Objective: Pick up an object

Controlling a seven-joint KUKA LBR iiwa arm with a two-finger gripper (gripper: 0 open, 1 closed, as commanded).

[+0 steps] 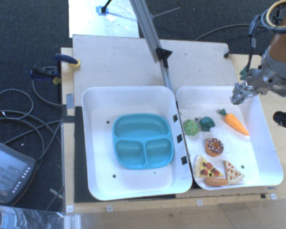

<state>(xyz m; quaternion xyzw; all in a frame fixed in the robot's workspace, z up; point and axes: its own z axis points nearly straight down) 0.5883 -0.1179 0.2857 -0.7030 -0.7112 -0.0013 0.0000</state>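
My gripper (pixel 239 95) hangs over the far right part of the right bin (pixel 263 142), above and a little right of a toy carrot (pixel 235 122). Nothing shows between its fingers. Toy food lies in that bin: a light green lettuce piece (pixel 191 127), a dark green broccoli (pixel 207 123), a chocolate donut (pixel 214 147), two pizza slices (pixel 206 167) (pixel 233 171) and a sausage (pixel 216 181) at the near edge.
The left bin (pixel 97 171) holds a blue divided plate (pixel 143 141). A slanted metal pole (pixel 148 25) crosses the back of the bench down to the gap between the bins. Cables and a pendant (pixel 9 171) lie on the floor at left.
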